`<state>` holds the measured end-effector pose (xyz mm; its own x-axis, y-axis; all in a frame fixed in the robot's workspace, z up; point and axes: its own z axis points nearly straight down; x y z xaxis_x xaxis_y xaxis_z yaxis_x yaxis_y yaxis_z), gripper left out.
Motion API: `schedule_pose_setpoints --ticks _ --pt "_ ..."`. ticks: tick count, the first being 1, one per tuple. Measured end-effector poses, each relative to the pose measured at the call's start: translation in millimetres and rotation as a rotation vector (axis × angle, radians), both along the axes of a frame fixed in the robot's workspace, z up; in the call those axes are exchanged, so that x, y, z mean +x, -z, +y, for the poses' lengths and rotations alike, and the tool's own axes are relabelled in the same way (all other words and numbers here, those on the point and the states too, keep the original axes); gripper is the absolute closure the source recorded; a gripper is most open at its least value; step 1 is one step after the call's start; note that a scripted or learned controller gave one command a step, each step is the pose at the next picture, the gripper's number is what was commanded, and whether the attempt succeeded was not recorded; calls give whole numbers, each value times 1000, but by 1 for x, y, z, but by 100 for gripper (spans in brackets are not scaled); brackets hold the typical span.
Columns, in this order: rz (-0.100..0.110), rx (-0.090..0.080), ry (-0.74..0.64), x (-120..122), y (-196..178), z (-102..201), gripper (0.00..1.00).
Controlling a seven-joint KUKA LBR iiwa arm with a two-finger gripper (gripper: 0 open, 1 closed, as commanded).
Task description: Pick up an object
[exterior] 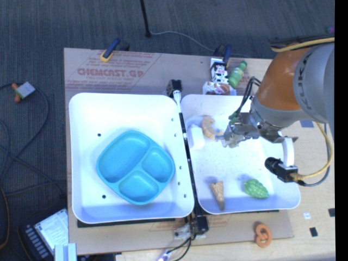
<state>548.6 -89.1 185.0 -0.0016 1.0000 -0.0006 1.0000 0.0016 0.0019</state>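
A: Near edge of the right bin (pixel 293 203): we have an ice-cream cone (pixel 218 193) and a green bumpy object (pixel 255 188), well apart.

B: Left bin (pixel 81 145)?

A: We see a blue divided plate (pixel 136 166) there, nothing else.

B: Gripper?

A: The gripper (pixel 232 137) hangs over the right bin's far half, just right of a tan pastry-like piece (pixel 208 126) and a small white object (pixel 198 142). We can't tell if its fingers are spread or closed.

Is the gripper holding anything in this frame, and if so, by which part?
Nothing shows between the fingers. The gripper hangs over the right bin, close beside the tan piece but not around it.
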Motion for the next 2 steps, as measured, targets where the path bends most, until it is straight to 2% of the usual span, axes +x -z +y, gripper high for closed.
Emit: schedule_pose_setpoints --ticks 1,2 --pt "3 0 1 -13 -16 -10 100" --pt "4 0 2 -59 -28 -8 100"
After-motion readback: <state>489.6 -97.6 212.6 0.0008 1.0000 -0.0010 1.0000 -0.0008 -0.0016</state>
